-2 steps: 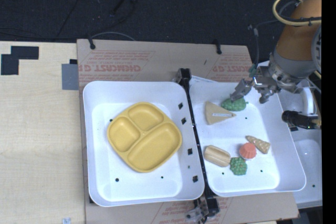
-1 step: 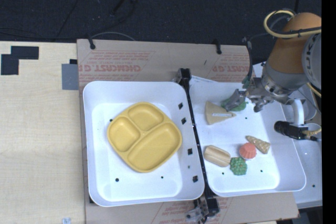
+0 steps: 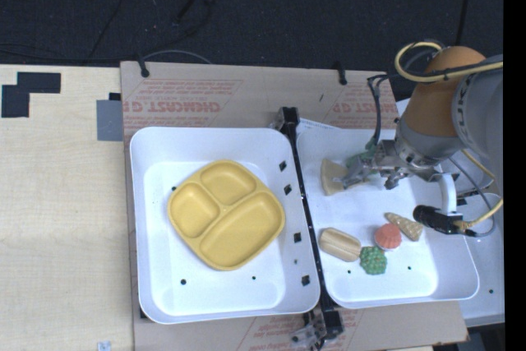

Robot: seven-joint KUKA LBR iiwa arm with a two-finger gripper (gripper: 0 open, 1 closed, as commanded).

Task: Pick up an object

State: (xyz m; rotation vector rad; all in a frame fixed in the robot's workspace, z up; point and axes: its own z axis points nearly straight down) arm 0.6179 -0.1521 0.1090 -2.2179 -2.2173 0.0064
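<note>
Your claw (image 3: 355,170) is reaching low into the right bin (image 3: 460,284), right of centre in the frame, touching the beige piece (image 3: 331,175), probably to grasp it; whether it is clenched I cannot tell.

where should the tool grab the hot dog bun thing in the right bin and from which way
Take the tan bun across its narrow width at the middle, coming straight down from above. It lies flat on the right bin floor, long axis running left to right with a slight tilt, so its short sides are the ones to pinch. The green piece sits close off its right end; the middle keeps clear.
</note>
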